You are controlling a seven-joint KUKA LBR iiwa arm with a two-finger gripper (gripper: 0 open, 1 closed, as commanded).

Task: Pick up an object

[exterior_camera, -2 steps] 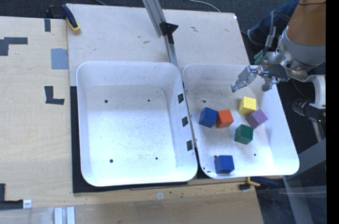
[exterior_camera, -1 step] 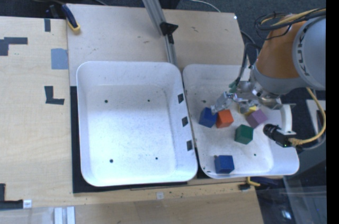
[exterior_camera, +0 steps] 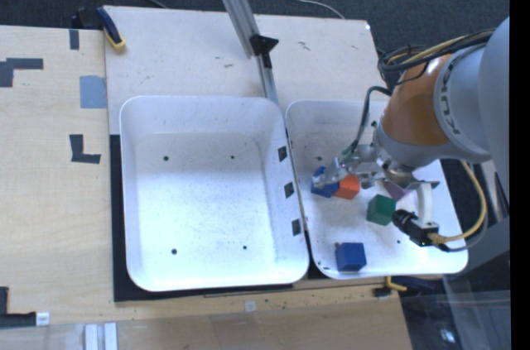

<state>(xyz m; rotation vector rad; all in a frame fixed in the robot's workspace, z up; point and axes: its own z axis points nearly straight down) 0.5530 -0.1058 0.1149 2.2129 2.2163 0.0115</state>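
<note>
- The grey arm's two-finger gripper (exterior_camera: 341, 171) is low in the shallow white right-hand bin (exterior_camera: 310, 121), over a small orange block (exterior_camera: 349, 187) and a blue piece (exterior_camera: 325, 189), probably its target.
- Whether it is apart or clamped: cannot tell.
- A green cube (exterior_camera: 380, 210) and blue cube (exterior_camera: 350, 256) lie nearer that bin's front wall.

Pale wood worktop (exterior_camera: 50, 199), with a lighter white board (exterior_camera: 190, 50) across its far part. Two shallow white bins sit on it side by side, touching: left bin (exterior_camera: 132, 199), right bin (exterior_camera: 310, 117). Grey tape marks (exterior_camera: 91, 92) left of the bins. A blue-and-yellow clamp (exterior_camera: 110, 27) at the board's far-left corner.
</note>
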